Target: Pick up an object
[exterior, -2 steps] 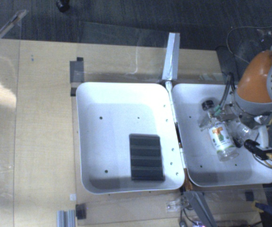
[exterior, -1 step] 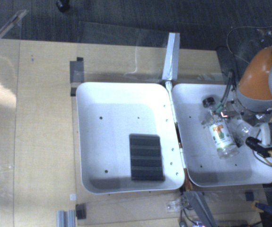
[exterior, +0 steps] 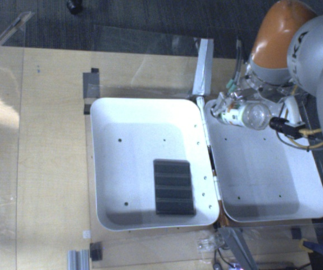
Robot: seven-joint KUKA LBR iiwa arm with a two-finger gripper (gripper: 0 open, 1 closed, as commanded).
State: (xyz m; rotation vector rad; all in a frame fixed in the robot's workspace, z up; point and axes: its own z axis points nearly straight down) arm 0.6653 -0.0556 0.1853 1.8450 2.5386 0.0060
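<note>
Tool [exterior: 224, 108], grip state we cannot tell, hangs over the right bin's [exterior: 273, 207] far-left corner; the black ridged block [exterior: 173, 187] lies in the left bin [exterior: 110, 151], its length running near-to-far.

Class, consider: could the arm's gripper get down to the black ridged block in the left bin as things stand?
Probably yes: the black ridged block lies alone and uncovered, while the gripper hangs over the right bin.

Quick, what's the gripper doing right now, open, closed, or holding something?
Gripper: over the back left corner of the right bin; open or closed cannot be told, and nothing is seen held. The dark ridged block lies in the left bin.
</note>
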